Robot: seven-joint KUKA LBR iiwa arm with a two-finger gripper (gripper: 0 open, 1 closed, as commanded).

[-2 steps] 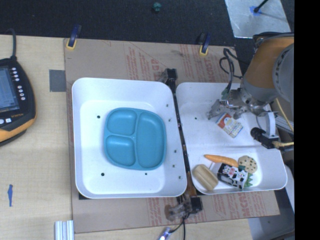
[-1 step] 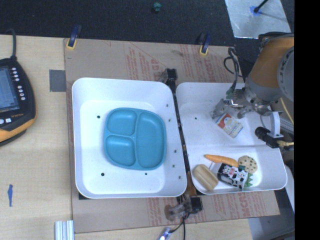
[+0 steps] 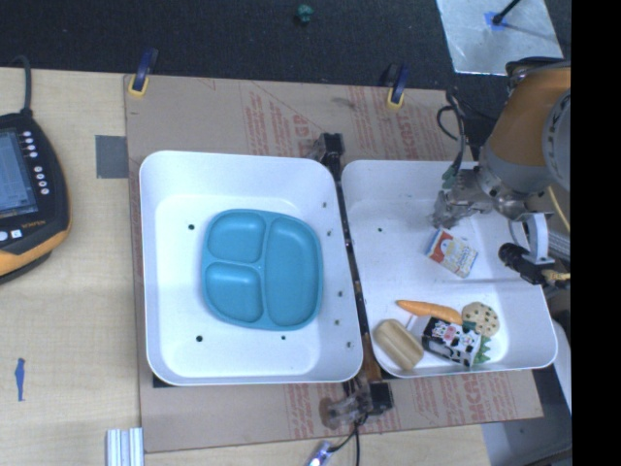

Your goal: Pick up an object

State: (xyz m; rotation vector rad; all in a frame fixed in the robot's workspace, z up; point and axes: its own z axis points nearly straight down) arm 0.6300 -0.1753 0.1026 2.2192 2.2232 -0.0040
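My gripper (image 3: 452, 214) hangs over the upper part of the right bin (image 3: 388, 187), fingertips pointing down toward a small white carton with a red and blue print (image 3: 453, 252) lying just below them. The fingertips stand close above the carton and nothing shows between them. Along the bin's front edge lie an orange carrot (image 3: 428, 310), a round cookie (image 3: 479, 319), a tan bread roll (image 3: 397, 344) and a black-and-white cow-print carton (image 3: 450, 342).
The left bin (image 3: 165, 192) holds a blue divided plate (image 3: 262, 268). A teach pendant (image 3: 24, 187) lies at the far left of the bench. Clamps (image 3: 393, 83) pin the cardboard at the back edge.
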